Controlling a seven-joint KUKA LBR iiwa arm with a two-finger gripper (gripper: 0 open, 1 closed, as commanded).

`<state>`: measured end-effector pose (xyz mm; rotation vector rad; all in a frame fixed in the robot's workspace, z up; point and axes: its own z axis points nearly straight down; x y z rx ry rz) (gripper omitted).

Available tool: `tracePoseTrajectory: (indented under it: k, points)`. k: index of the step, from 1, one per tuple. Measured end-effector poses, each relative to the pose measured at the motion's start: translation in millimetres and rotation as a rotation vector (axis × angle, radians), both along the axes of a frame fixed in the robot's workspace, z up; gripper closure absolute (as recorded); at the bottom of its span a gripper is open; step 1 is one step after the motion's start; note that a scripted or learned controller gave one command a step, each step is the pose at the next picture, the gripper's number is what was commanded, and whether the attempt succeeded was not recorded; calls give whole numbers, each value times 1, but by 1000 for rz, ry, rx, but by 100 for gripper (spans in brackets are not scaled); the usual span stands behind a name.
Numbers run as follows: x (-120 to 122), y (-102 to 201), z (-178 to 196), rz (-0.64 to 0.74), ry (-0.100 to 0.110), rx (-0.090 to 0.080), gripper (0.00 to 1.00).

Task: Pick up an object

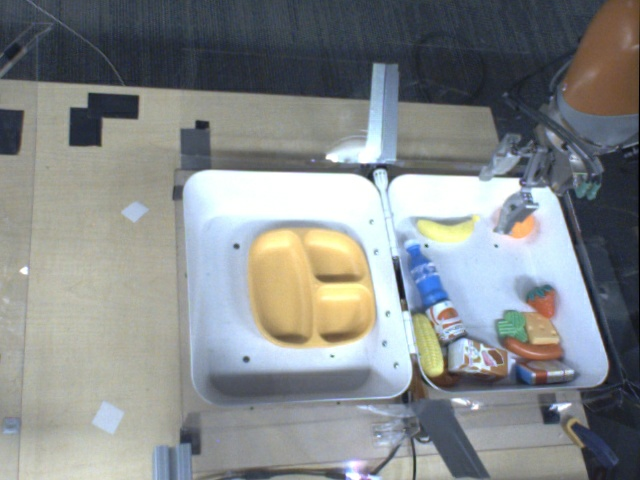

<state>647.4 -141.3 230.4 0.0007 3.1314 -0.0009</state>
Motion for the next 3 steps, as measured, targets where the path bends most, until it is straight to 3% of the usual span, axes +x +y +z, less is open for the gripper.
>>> tracePoseTrajectory:
  k: [1,2,3]
  points:
    - [17,-23,-101,-251,4,3,0]
    - [14,-47,-130,-321,1,2,0]
    - [8,33,-143,-534,3,7,0]
